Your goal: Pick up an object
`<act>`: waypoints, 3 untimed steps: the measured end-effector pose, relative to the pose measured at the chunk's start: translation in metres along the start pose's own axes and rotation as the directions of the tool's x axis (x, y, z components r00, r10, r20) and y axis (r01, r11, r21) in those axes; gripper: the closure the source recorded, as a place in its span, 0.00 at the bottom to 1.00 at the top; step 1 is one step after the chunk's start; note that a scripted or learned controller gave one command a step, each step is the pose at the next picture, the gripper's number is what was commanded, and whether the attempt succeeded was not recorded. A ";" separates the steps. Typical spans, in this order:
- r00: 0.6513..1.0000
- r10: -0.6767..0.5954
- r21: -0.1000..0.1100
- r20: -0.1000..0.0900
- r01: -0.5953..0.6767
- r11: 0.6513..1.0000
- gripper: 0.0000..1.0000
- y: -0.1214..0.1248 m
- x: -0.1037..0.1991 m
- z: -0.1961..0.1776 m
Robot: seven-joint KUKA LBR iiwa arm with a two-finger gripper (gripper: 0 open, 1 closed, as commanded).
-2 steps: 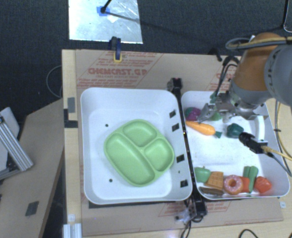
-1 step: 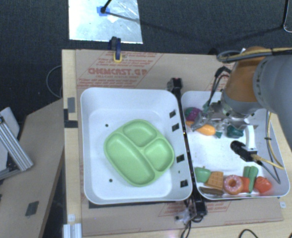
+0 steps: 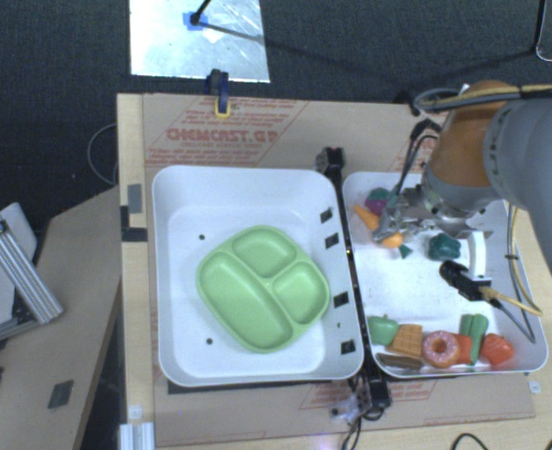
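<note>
Room: dark carpet floor [image 3: 51, 64] all round, with a silvery sheet [image 3: 199, 26] lying on it beyond the bench.
Surface: the worktop [image 3: 128, 139] is covered by a printed cardboard sheet [image 3: 247, 129], held at its far edge by a blue clamp [image 3: 219, 87]. Two white bins sit on it side by side.
Gripper: the gripper [image 3: 391, 228] is down in the far left corner of the right bin [image 3: 407, 289]. Whether it is apart or together cannot be told, and nothing can be seen held in it.
Thing to pick: the likely targets are a small orange bit [image 3: 395, 242] right at the tip and an orange piece [image 3: 365, 217] just beside it, with a purple and green toy [image 3: 379, 197] a little beyond.
Nearby: a teal piece [image 3: 442, 247] lies close on the arm's side.
Farther out: along the near wall sit a green block [image 3: 383, 328], a waffle [image 3: 407, 338], a doughnut [image 3: 440, 347], a green piece [image 3: 472, 326] and a red tomato [image 3: 497, 349], all packed together.
Left bin: the left bin [image 3: 191, 204] holds a green divided plate [image 3: 261, 289], well apart from the arm.
Risks: the toys near the tip are small and crowded, so I judge a closing could nudge one away or pinch two. The bin wall and the divider are close, so the gripper may strike them. A rounded piece could also slip out on the lift.
</note>
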State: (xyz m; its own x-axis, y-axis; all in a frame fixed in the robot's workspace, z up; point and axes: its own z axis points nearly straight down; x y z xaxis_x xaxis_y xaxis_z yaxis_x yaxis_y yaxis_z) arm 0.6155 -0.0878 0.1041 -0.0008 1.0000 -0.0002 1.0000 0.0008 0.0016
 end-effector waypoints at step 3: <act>1.000 -0.004 -0.003 0.000 0.004 1.000 1.00 0.011 -0.010 -0.122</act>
State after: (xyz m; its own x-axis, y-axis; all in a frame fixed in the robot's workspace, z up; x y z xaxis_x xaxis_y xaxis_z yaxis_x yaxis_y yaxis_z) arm 0.6259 -0.0977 0.2259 -0.0044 1.0000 -0.0002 1.0000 0.0044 0.0042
